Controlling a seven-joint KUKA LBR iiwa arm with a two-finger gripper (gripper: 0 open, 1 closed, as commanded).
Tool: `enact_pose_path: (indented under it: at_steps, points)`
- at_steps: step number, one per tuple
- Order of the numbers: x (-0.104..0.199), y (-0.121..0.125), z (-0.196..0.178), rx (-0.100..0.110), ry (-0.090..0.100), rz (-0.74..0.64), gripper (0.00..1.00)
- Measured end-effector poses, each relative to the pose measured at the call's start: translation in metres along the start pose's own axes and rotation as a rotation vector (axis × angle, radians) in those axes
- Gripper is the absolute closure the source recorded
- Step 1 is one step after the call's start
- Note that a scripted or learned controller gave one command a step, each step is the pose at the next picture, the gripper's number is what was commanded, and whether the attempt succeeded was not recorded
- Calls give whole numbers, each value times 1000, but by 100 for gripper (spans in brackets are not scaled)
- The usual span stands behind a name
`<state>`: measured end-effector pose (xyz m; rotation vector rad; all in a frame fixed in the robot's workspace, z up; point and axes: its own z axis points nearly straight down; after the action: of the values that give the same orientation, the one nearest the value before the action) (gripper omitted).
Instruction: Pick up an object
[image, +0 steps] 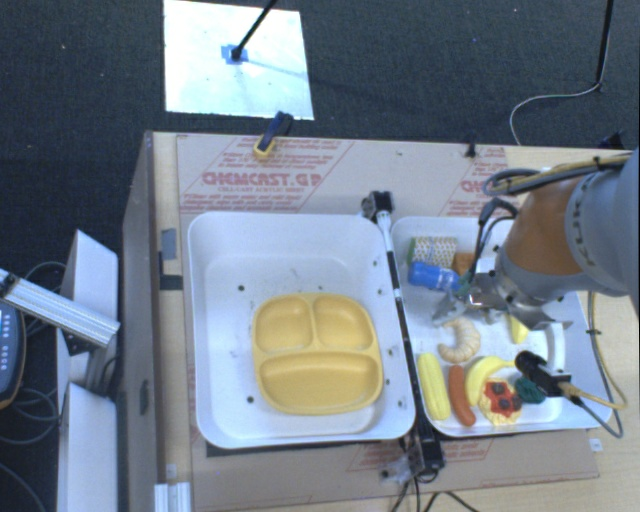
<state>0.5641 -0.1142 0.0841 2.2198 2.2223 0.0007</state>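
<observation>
We see our fingers low in the right bin, but cannot tell if they are open. The croissant lies just near of them, lengthwise far-to-near.

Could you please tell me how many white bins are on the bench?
2. One shallow white plastic bin sits on the left, holding a yellow divided plate; the other white bin lies beside it on the right, holding toy food under the arm.
</observation>
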Motion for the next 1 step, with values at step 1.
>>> enact_pose_path:
  at_steps: [1]
  points:
    - [-5,64,1,6,0,-4,0]
